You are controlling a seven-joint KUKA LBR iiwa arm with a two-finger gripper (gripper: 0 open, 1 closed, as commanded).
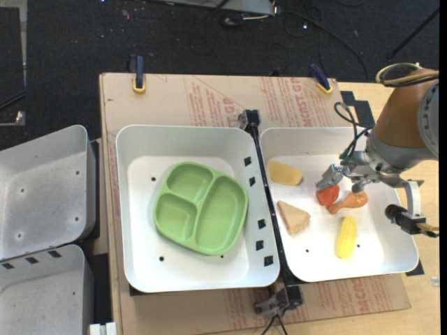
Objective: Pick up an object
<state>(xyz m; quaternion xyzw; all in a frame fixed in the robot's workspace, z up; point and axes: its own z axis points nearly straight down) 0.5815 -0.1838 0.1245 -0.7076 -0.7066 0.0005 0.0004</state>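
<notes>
Objects for picking lie in the right bin (398, 260), while the left bin (140, 257) holds a green divided plate (201, 208), the largest item on the desk (181, 96). The plate would likely be light, stiff plastic, wide and shallow, and best taken by its rim; it sits well apart from the arm.

In the right bin, four small pieces of what appear to be toy food are seen. A tan wedge (293, 218) lies near the bin's left wall, with a yellow rounded piece (286, 174) farther back. A yellow corn cob (346, 236) lies toward the near right. These are judged light and rigid, with smooth, possibly slippery surfaces. The corn would be best gripped across its narrow middle, the wedge across its flat sides.

The smallest items, a red rounded piece (327, 195) touching an orange carrot-like piece (348, 201), sit directly below the end effector (342, 180). Whether the end effector is spread or closed cannot be told, and nothing is clearly seen held by it. Because the two pieces touch, a grip on one could push the other aside; the red piece, being round, may roll or slip.
</notes>
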